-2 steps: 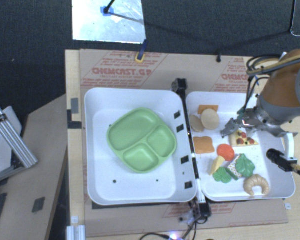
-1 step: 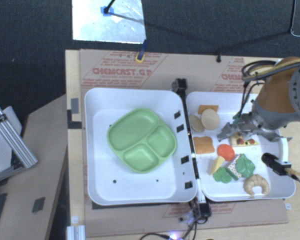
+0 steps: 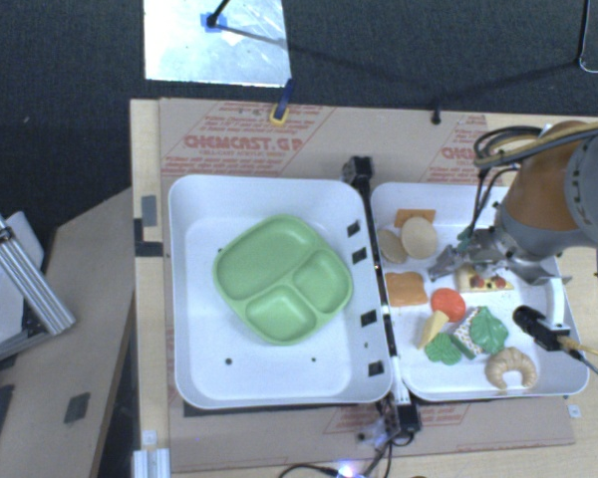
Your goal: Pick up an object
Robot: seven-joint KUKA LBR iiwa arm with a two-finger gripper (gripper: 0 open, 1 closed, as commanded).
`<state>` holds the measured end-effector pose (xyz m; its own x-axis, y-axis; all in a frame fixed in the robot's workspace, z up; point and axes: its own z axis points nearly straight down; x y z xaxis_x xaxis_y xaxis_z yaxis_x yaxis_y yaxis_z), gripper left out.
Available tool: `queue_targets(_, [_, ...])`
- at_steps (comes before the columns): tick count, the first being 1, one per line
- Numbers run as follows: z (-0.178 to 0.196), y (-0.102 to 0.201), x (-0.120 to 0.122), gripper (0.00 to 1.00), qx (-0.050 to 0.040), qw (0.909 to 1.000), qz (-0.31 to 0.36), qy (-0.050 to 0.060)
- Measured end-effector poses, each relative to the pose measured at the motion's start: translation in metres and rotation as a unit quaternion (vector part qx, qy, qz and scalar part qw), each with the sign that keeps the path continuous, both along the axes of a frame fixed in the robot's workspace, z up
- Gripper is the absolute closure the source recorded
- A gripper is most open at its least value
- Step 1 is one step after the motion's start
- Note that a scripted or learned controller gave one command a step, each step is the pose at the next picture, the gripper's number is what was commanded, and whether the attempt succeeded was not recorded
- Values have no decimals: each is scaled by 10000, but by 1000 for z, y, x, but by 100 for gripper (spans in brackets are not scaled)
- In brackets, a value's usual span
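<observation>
worktop [image 3: 149,297] of pale wood seen from above at a slant, bearing two shallow white bins side by side. left bin [image 3: 194,366] carries a light green divided plate [image 3: 282,279] near its middle. right bin [image 3: 558,381] carries a scatter of toy food: a croissant [image 3: 511,366] near the front corner, a green leafy piece [image 3: 488,329], a toast square [image 3: 406,288], a red tomato [image 3: 448,302], a round beige bun [image 3: 419,237], a small pizza slice [image 3: 484,283], and a yellow cone-shaped piece [image 3: 435,327] lying close against the tomato.

grey arm with an orange band [image 3: 548,192] reaches in from the right, and its gripper [image 3: 456,258] hangs low over the right bin, between the bun and the pizza slice. whether it is open or closed cannot be told from here, and nothing is seen held in it.

judged from this, the pick is at the approach stage. the pieces lie crowded, so it would be wise to settle on one with free space at its sides, such as the bun, centre over it, and descend straight so neighbours are not nudged.
</observation>
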<state>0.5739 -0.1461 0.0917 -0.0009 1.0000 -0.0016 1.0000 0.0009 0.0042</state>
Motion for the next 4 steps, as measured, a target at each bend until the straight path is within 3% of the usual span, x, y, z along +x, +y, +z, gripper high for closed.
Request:
queue_targets(1, [9,-3,5,100,-42,9999,-5,-92])
queue_targets(2, [42,-6,2,100,0,10000,-5,5])
queue_targets(4, [123,0,4,100,9,10000,17,21])
